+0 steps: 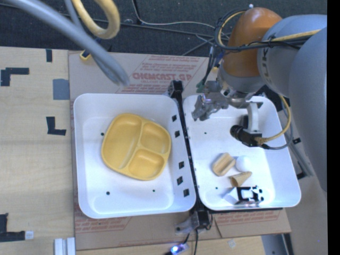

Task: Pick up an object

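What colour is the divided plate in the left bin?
Yellow. The divided plate shows plainly in the camera view, lying in the left bin.

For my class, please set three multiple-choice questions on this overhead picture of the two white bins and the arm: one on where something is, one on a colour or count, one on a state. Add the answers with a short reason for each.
1. Where does the yellow plastic divided plate lie?
A. In the left white bin
B. In the right white bin
C. On the cardboard outside the bins

2. How many compartments does the plate have?
A. One
B. Three
C. Six

3. How does the gripper stand to the small tan bread-like piece?
A. It grips the piece
B. It is apart from it, nearer the right bin's far end
C. It presses the piece flat

Answers:
1. A, the plate rests on the floor of the left white bin.
2. B, raised ridges split it into three wells.
3. B, the piece lies alone on the floor of the right white bin, with bare bin floor between it and the gripper.
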You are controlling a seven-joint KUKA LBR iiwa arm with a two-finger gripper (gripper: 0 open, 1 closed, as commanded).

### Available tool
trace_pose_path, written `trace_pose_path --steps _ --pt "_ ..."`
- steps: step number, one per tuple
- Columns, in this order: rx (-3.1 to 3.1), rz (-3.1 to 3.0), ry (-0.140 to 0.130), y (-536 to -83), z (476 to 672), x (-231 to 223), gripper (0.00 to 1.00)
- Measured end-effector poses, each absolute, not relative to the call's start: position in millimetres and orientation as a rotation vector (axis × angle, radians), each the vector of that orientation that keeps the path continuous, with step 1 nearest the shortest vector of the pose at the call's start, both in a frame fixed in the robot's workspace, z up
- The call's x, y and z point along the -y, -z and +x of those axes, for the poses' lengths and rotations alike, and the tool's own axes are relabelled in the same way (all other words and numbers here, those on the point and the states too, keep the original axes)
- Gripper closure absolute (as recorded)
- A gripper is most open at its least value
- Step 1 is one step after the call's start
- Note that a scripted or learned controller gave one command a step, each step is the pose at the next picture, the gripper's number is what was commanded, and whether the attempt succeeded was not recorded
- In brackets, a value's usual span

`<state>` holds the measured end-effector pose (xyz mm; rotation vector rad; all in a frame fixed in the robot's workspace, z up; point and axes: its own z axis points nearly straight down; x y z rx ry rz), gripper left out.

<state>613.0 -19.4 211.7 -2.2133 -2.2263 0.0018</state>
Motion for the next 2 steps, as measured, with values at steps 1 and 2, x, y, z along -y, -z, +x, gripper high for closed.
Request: trace_pose_path --steps 1,2 --pt "2.228 -2.213 0.001 -222.2 606.5 -29.4 1.00" --pt "2.229 -2.212 0.000 -221.0 614.2 -83.3 1.00"
